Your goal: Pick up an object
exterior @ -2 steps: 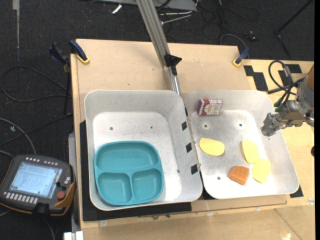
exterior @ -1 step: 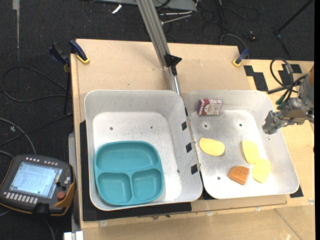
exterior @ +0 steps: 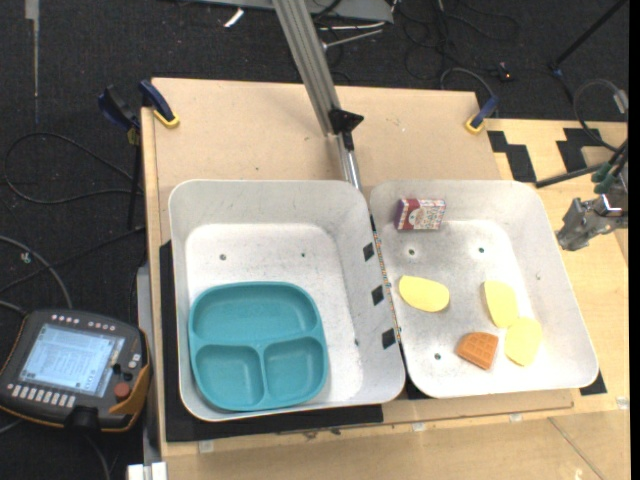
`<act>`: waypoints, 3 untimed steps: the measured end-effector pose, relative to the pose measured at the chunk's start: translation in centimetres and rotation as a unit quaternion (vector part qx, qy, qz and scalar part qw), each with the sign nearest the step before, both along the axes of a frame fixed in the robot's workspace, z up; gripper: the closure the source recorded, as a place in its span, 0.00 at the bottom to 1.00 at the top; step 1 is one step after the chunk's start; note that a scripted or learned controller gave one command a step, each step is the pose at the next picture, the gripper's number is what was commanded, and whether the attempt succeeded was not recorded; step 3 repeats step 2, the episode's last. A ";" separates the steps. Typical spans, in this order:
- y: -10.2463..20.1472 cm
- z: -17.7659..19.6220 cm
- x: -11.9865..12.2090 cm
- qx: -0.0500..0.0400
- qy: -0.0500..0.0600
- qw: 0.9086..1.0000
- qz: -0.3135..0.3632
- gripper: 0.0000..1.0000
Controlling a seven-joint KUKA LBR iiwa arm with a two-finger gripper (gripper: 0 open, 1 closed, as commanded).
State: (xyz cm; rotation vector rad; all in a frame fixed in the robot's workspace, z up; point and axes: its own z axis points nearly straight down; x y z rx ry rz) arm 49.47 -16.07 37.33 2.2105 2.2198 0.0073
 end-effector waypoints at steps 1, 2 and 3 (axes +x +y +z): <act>-3.9 -2.6 -0.1 0.000 0.006 1.000 -0.004 1.00; -3.7 -1.4 0.0 0.000 0.004 1.000 -0.001 1.00; -3.7 -1.4 0.0 0.000 0.004 1.000 -0.001 1.00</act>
